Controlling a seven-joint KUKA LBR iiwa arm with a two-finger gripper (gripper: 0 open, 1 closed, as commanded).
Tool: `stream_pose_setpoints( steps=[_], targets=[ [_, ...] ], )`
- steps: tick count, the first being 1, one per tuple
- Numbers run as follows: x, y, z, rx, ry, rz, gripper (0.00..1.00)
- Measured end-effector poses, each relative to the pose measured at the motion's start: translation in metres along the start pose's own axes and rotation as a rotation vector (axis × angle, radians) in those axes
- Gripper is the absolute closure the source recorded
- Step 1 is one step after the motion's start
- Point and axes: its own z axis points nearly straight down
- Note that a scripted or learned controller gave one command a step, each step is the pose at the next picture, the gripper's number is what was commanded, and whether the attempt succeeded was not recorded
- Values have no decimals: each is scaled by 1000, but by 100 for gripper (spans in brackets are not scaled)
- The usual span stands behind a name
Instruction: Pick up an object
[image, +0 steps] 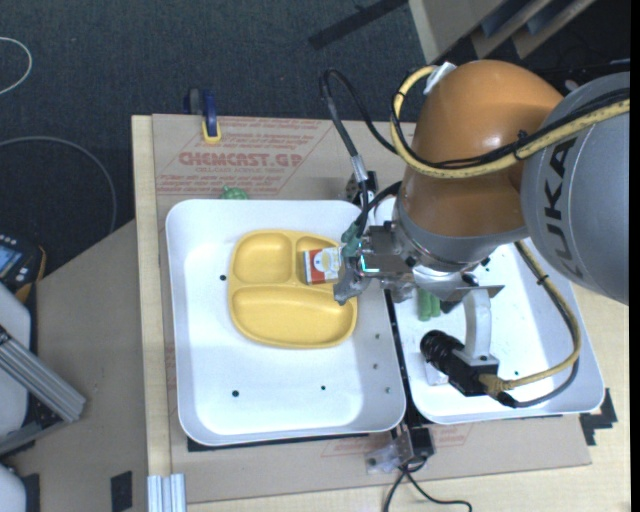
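So the arm comes in from the right and its big orange and grey wrist covers most of the seam between the two bins. The gripper (350, 268) is down at the right edge of the left bin (200, 300), right over the rim of the yellow divided plate (285, 315). Honestly I can't tell if the gripper is open or closed from this angle, the wrist body blocks too much of it.

The small red and white packet (320, 264) sits in the plate's upper right compartment, just beside the gripper on its left. Whether they actually touch, no idea. The plate itself lies flat in the upper middle of the left bin.

In the right bin (560, 330) a bit of a green thing (428, 304) peeks out from under the wrist. Both bins sit on a cardboard sheet (240, 158) with red print on it
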Motion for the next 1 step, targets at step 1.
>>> stream_pose_setpoints(
  steps=[1],
  targets=[
    [70,17,-78,-10,4,-10,0]
  ],
)
